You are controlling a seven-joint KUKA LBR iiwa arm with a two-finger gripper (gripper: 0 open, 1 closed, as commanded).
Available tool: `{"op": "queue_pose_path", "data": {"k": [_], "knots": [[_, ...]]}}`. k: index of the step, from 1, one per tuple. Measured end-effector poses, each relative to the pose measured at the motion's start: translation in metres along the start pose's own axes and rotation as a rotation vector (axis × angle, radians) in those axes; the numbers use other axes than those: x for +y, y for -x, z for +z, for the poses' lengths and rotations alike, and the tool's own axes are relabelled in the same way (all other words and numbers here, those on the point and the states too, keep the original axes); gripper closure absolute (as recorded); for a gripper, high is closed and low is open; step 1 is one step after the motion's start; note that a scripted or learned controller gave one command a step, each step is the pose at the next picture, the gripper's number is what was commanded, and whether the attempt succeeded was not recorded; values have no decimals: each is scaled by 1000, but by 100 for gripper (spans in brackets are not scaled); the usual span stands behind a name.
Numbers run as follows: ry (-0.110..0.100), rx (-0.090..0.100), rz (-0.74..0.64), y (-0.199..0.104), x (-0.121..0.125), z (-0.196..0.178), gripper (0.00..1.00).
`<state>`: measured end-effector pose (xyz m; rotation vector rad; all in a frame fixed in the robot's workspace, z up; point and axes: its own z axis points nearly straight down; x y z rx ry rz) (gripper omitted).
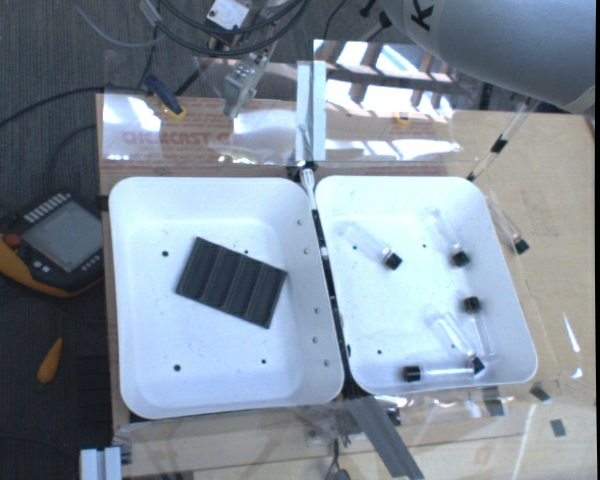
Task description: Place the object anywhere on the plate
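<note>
The arm [500, 18] is cut off by the top edge at 1 o'clock: a broad grey link with part of its black lettering showing. The clear vials [372, 245] in the right bin [500, 268] are hard to make out against the white. Their black caps stand out, but the glass bodies nearly vanish, and at 4 o'clock a few lie so close together that I cannot tell their number.

The bench [565, 198] is pale wood, with a glossy clear sheet [190, 133] glaring at 12 o'clock. Dark carpet lies beyond it. A teach pendant [55, 243] with an orange rim sits at 9 o'clock, and cables [195, 23] trail at 11 o'clock.

The plate [230, 282] is a dark grey, ribbed rectangle lying flat and slightly skewed in the middle of the left bin [140, 368]. It is well apart from the vials. Both bins are shallow, smooth, round-cornered and dotted with small dark specks.
</note>
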<state>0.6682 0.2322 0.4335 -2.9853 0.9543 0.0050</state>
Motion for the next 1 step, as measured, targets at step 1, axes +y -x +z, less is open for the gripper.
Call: {"op": "queue_pose_path", "data": {"k": [1], "knots": [[1,0,-417,2,-2,0,100]]}}
